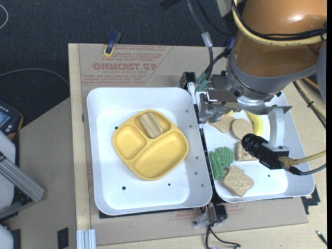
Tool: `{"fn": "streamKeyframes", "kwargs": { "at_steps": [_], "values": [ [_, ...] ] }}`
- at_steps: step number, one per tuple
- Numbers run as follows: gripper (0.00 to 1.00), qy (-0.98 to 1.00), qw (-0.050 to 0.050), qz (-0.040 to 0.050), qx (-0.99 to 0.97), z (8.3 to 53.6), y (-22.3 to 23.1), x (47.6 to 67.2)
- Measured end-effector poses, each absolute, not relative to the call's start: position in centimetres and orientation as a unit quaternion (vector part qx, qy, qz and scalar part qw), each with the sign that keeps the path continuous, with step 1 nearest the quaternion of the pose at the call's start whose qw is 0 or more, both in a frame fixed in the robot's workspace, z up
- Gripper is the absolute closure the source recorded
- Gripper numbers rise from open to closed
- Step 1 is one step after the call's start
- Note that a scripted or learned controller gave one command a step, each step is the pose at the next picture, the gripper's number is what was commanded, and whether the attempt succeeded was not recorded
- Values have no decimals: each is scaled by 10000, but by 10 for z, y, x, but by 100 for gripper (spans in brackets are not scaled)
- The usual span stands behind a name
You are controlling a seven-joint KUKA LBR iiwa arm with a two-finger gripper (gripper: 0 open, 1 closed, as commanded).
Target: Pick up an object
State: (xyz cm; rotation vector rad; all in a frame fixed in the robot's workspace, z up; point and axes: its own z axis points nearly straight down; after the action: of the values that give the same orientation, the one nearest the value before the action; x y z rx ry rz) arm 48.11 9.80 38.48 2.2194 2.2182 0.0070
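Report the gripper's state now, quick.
Gripper: cannot be told; it is low over the right bin, among the toy food pieces, its tip hidden by the wrist.

Red printed lettering on the brown board [129, 61] on the table, at the far side beyond the left bin, seeming to read "CHEMCAST GP", smaller red lines beneath too blurred to read

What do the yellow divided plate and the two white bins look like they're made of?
Yellow divided plate: probably moulded plastic, smooth with a soft sheen. Left bin and right bin: likely thin formed plastic, glossy white with rounded corners.
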Motion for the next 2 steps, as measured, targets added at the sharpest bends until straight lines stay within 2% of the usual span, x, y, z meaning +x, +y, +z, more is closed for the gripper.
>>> {"fn": "streamKeyframes", "kwargs": {
  "at_steps": [1,2],
  "values": [
    [100,7035,-14,-37,7107,323,8,478],
    [100,7110,-6,24,7032,324,129,536]
  ]
}}
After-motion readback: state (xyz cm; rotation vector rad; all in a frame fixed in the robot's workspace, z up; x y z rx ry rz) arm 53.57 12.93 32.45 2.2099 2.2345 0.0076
